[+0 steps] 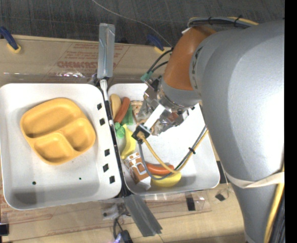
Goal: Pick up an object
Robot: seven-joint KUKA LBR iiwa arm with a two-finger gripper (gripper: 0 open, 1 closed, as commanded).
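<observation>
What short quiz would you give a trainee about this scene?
1. True or false: the yellow divided tray lies in the left bin.
2. The arm reaches over: A) the left bin, B) the right bin, C) neither.
3. Fill in: the band above the arm's wrist is ___.

Key: 1 true; 2 B; 3 orange.
</observation>
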